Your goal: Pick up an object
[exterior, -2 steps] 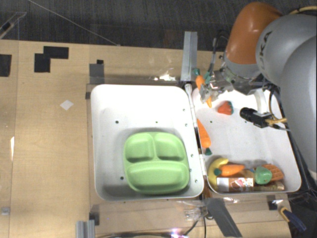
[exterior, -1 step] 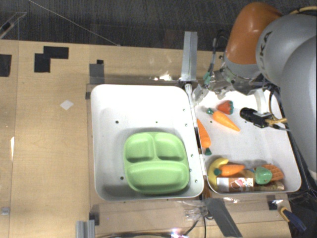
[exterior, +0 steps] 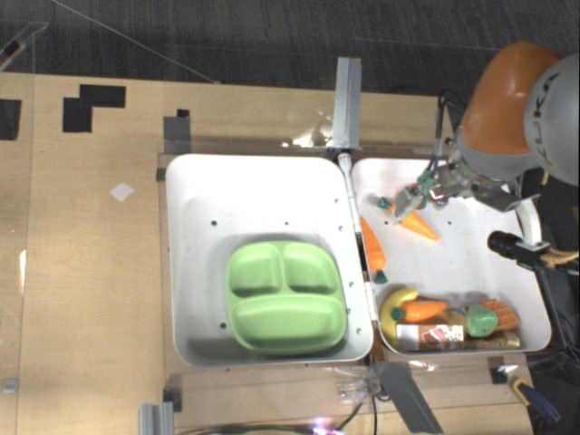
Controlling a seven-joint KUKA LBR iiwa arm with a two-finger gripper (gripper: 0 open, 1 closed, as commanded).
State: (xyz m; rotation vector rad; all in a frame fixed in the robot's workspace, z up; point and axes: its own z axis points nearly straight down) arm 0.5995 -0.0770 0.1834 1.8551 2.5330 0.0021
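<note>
The arm reaches in from the right over the right-hand bin (exterior: 535, 329), and its claw (exterior: 410, 202) hangs low near the bin's back half, just above or maybe touching a small orange carrot-shaped toy (exterior: 419, 227) that lies loose on the white floor. From where I stand I cannot tell whether the claw is spread or pressed together; the metal bits and a teal tip blur into each other. Nothing is plainly between them, so I would not call the carrot held. If that carrot is the target, the thing to get right, I'd say, is squaring up across its narrow width rather than along its length, and coming straight down so it doesn't skid away on the slick floor. A second orange piece (exterior: 371, 245) leans against the divider wall, awkward to reach. The front of the bin is crowded: a banana (exterior: 396, 303), another carrot (exterior: 426, 311), a small bottle (exterior: 433, 336) and a green-and-orange toy (exterior: 489, 319) lie packed together. The left bin (exterior: 190, 243) carries a green divided plate (exterior: 286, 294), too broad for an easy pinch.
</note>
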